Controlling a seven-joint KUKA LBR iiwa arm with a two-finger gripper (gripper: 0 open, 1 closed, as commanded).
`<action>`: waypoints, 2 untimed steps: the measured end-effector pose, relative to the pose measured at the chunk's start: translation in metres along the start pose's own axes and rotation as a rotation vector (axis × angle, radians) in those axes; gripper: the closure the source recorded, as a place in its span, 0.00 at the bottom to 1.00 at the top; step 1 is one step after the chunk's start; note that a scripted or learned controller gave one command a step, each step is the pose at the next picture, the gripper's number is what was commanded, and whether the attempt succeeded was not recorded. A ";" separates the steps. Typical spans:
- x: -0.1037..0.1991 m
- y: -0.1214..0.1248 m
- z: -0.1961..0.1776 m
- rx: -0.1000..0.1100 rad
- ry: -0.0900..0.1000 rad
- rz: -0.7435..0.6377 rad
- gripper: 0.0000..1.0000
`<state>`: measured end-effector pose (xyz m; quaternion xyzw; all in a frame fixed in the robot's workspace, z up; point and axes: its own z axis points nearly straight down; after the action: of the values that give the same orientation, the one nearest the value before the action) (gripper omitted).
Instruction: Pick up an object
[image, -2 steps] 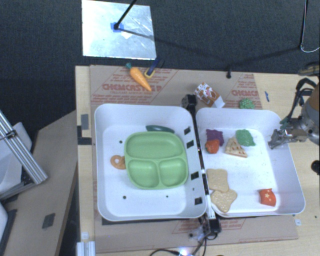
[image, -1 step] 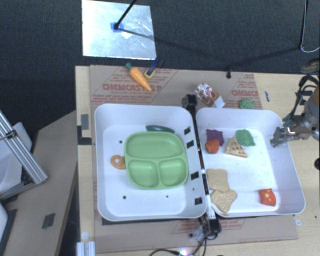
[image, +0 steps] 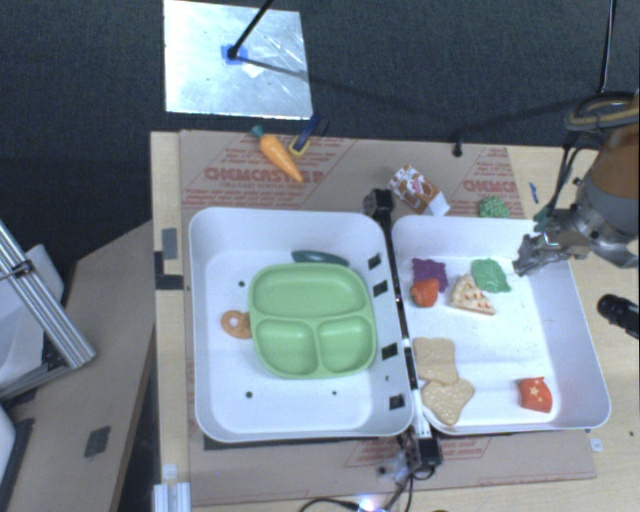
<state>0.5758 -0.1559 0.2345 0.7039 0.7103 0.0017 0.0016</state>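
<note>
The right bin (image: 580, 330) holds several toy foods: a purple piece (image: 430, 270), a red-orange tomato-like piece (image: 425, 293), a pizza slice (image: 471, 296), a green leafy piece (image: 490, 275), two tan crackers (image: 440, 380) and a red piece (image: 535, 394). My gripper (image: 530, 256) hangs over the right bin's upper right part, just right of the green leafy piece, its fingers pointing left and down. Nothing shows between the fingers. The arm comes in from the right edge.
The left bin (image: 215, 300) holds a green divided plate (image: 310, 320), a small pretzel (image: 236, 324) and a dark green item (image: 320, 258) behind the plate. Outside the bins lie a toy carrot (image: 280, 157), a wrapped snack (image: 415, 188) and a green piece (image: 492, 207).
</note>
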 end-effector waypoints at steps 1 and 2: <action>0.041 0.032 0.005 0.000 0.000 0.000 1.00; 0.099 0.047 0.002 0.001 0.001 -0.001 1.00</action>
<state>0.6217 -0.0563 0.2329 0.7035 0.7107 0.0017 0.0010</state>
